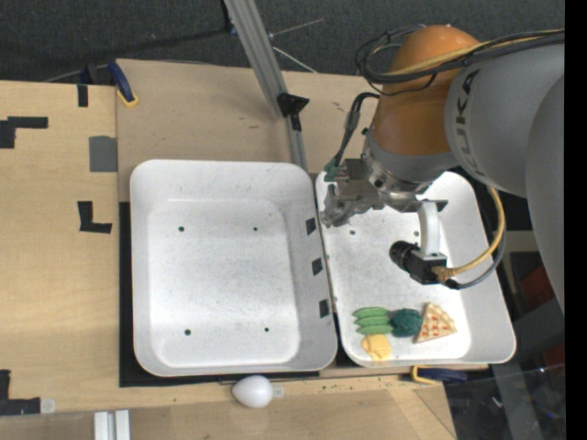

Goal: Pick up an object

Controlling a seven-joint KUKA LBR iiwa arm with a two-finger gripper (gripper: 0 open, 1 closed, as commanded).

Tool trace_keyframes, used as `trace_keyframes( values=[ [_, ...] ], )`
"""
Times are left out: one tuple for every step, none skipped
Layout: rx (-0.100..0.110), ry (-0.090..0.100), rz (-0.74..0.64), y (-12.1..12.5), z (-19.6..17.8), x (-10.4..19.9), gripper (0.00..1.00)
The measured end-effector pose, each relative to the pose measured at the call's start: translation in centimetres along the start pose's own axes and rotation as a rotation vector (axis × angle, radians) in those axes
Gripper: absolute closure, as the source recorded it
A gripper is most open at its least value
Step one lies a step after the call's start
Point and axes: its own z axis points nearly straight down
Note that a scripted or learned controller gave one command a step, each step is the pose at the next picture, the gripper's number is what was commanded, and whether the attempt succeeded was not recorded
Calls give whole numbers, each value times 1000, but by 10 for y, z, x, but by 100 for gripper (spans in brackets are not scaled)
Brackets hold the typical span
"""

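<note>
My gripper (pixel 336 205) hangs over the far left part of the right bin (pixel 486 337), close to the wall between the two bins. Its dark fingers point down and to the left, and nothing shows between them. At the near end of the right bin lie a green pea pod (pixel 371 318), a dark green broccoli piece (pixel 404 320), a yellow piece (pixel 376 345) and a pizza slice (pixel 435 323), packed close together. They lie well nearer the bench front than the gripper.
The left bin (pixel 220 259) lies beside the right one. A white egg-shaped object (pixel 252 391) rests on the bench outside the bins, at the front. A grey metal pole (pixel 261 53) slants across the back. A black camera unit (pixel 415 259) hangs off the wrist.
</note>
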Motion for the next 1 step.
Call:
trace_keyframes(
  values=[
    [1,-1,1,-27,19,48,100]
  ],
)
